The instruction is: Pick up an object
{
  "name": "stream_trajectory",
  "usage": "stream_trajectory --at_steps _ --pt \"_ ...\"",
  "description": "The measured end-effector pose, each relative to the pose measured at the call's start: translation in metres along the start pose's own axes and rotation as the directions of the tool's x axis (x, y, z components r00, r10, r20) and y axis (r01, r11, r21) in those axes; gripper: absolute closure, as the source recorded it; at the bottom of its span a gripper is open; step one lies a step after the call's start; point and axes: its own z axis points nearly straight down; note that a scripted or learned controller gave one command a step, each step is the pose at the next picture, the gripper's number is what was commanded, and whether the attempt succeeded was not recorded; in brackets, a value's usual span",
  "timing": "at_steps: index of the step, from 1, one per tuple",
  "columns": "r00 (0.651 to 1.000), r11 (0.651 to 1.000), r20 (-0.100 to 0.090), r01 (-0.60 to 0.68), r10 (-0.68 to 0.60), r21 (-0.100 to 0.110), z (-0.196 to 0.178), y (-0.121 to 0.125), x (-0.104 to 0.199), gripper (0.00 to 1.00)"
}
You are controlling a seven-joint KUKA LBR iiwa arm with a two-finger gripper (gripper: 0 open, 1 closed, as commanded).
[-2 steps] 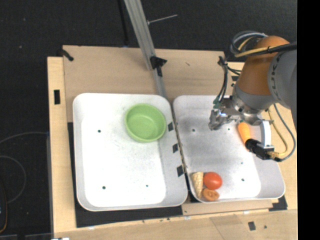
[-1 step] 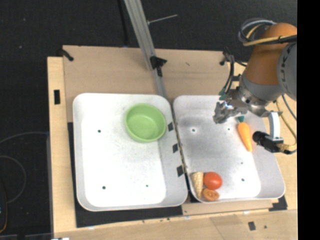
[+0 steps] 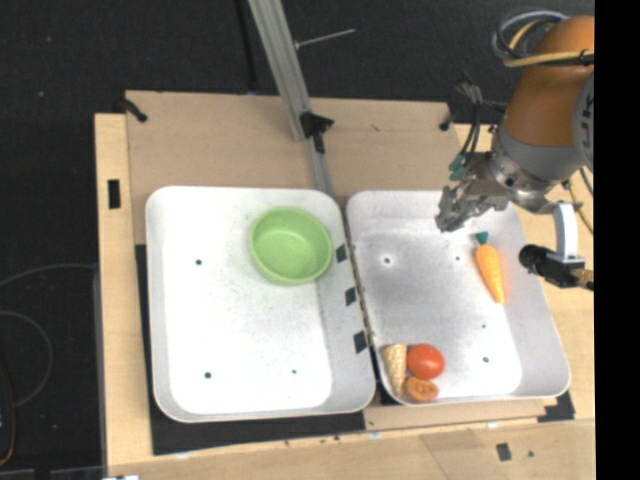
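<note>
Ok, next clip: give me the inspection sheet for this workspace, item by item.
Surface: tan bench bearing two shallow white bins, left bin and right bin, side by side.
Job's things: green bowl upright in the left bin; carrot, tomato, a pale wedge-shaped item and a small orange piece in the right bin.
Clutter: nothing seen.
Grippers: gripper above the right bin's far edge, up-left of the carrot, nothing seen in it.
Cables: looped at the arm's wrist; more cabling on the dark floor.
Surroundings: slanted metal rail, dark floor.
</note>
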Motion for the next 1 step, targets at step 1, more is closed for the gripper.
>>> stream_trajectory --at_steps 1 --pt "1.0 1.0 -0.003 0.004 -0.004 0.005 -0.008 -0.0066 0.054 1.0"
